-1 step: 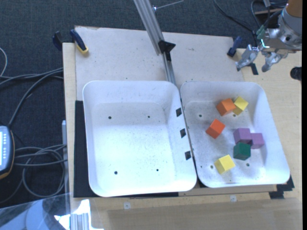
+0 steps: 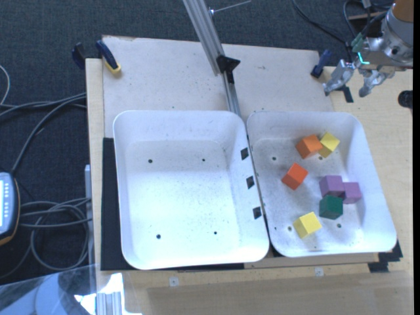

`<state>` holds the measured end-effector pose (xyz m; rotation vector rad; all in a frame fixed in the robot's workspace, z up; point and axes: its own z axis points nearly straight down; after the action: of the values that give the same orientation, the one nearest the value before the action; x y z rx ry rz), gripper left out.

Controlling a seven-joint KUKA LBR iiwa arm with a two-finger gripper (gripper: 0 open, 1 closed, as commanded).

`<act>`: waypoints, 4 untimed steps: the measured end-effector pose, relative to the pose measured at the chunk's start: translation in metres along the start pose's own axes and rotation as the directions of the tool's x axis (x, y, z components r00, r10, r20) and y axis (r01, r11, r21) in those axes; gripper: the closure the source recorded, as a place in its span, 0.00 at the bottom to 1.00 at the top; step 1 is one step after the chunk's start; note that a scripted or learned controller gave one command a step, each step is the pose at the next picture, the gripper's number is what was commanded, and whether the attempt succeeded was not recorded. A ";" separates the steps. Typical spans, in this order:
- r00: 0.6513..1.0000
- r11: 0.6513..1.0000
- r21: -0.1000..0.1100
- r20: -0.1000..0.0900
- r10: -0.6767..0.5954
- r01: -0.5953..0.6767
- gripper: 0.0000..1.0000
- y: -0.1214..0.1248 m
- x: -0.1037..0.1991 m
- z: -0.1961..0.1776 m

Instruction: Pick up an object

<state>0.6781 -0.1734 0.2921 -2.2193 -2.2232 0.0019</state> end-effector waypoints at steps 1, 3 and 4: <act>1.000 1.000 0.003 -0.001 0.001 -0.001 0.00 -0.003 -0.003 0.043; 1.000 1.000 0.007 -0.002 0.000 0.000 0.00 -0.005 -0.007 0.165; 1.000 1.000 -0.005 0.001 -0.001 0.001 1.00 -0.002 -0.007 0.148</act>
<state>0.6760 -0.1807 0.1438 -2.2214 -2.2268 -0.0027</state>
